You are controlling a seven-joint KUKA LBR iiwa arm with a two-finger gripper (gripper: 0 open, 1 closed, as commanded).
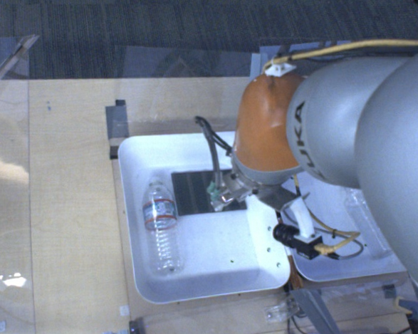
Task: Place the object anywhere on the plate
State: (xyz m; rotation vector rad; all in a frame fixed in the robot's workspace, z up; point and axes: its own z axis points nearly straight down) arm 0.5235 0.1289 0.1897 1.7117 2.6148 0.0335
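A clear plastic bottle (161,227) lies on its side at the left of the left bin (203,281), just left of a dark flat plate (191,191) at the bin's far side. The arm's orange band (263,127) hides the gripper, whose state I cannot tell. Risks, as I judge them: the round bottle could roll off the plate, and the bin wall crowds any approach.

Grey arm (363,123), orange band (267,126), yellow cable (343,47), seemingly KUKA lettering.
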